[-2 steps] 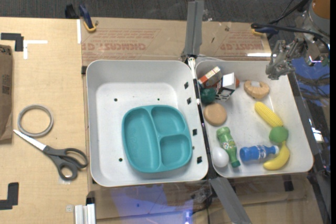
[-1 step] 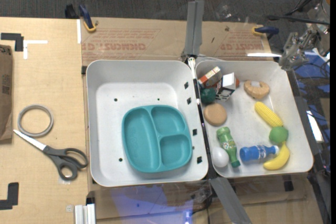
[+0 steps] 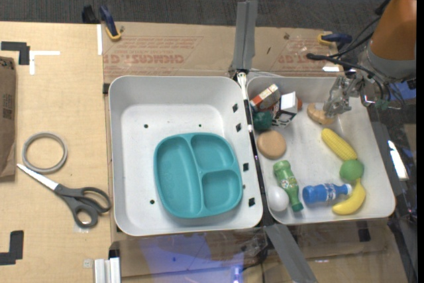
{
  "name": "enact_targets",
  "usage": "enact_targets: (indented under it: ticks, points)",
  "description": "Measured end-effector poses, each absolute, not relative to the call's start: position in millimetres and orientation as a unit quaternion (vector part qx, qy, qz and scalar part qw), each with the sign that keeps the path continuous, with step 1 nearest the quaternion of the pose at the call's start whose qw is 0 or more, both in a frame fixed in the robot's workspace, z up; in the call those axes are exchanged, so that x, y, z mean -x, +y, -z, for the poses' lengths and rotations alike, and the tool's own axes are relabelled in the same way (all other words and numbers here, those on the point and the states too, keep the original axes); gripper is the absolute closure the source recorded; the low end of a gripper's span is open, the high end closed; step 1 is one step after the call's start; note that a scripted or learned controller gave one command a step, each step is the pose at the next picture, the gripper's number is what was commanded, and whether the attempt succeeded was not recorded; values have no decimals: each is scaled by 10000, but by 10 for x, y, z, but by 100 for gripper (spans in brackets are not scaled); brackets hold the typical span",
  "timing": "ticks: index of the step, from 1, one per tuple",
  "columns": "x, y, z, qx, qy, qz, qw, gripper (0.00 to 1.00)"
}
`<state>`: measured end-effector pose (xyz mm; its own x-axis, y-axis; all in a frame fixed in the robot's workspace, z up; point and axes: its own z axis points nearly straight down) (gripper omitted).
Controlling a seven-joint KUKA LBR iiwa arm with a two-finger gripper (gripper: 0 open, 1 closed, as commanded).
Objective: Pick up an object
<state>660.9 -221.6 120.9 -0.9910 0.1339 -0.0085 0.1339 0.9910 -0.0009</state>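
My gripper (image 3: 336, 105) hangs over the far right part of the right bin (image 3: 379, 142), just above a flat tan piece (image 3: 318, 116), and I see nothing held in it. Around it in this bin lie a yellow corn cob (image 3: 338, 143), a green ball (image 3: 352, 170), a banana (image 3: 351, 201), a blue bottle (image 3: 324, 193), a green bottle (image 3: 286, 181), a white egg (image 3: 277, 199), a tan bun (image 3: 271, 144), a dark green object (image 3: 264, 120), a red and white box (image 3: 267, 96) and a white cube (image 3: 288, 103).
The left bin (image 3: 132, 116) holds a teal divided plate (image 3: 199, 174). On the bench to the left lie scissors (image 3: 73, 195) and a tape roll (image 3: 44, 151). A grey bar (image 3: 246, 36) rises at the back between the bins.
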Motion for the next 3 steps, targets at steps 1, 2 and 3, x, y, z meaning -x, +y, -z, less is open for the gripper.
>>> enact_targets:
  ticks: [1,2,3]
  points:
    - [-6554,-2096,-2604,-502,9987,9,40,100]
    - [-6571,-2212,-1095,241,9997,17,73,100]
    - [-6493,-2216,-3293,1456,9893,8,40,100]
